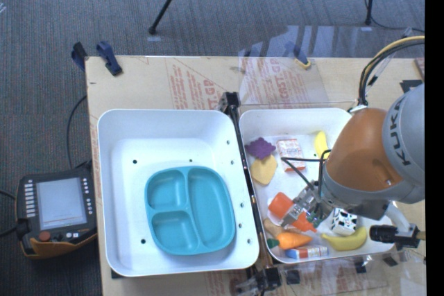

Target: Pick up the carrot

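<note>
The carrot (294, 240), orange with a green end, lies near the front edge of the right bin (277, 118). My gripper (305, 210) is down in that bin, just above and slightly right of the carrot. It sits over an orange-red piece (280, 205) and another orange bit beside it. The wrist and the clutter hide how the gripper stands. Nothing is visibly held.
A banana (345, 239) and a black-and-white die (343, 220) lie right of the carrot, and a white tube (305, 254) lies in front of it. A purple piece (261, 147), a tan slice (263, 170) and a white packet (289, 147) are farther back. The left bin holds a teal divided plate (189, 209).
</note>
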Available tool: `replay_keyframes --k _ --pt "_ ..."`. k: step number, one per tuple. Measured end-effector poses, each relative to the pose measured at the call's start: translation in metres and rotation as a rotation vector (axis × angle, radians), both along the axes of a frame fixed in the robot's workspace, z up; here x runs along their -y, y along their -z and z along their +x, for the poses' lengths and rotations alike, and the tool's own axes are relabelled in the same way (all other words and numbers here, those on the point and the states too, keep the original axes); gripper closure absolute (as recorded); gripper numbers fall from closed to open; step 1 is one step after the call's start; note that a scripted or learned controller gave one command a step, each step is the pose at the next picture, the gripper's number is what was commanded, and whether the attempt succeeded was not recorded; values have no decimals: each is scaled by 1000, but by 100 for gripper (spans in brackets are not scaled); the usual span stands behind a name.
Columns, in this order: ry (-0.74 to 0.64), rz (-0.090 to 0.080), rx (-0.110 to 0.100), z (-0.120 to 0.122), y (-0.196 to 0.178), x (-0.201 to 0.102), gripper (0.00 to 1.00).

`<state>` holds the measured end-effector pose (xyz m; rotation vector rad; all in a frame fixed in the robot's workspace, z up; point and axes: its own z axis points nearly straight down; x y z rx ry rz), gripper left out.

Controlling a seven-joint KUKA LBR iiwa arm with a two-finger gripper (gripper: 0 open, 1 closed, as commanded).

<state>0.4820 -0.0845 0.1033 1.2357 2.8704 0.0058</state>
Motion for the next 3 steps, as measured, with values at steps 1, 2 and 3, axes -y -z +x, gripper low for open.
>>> replay_keyframes --k 1,2,3 --pt "-1 0 -3 -1 1 0 0" --pt "-4 0 -2 0 -8 0 100" --pt "-4 0 -3 0 -8 0 0"
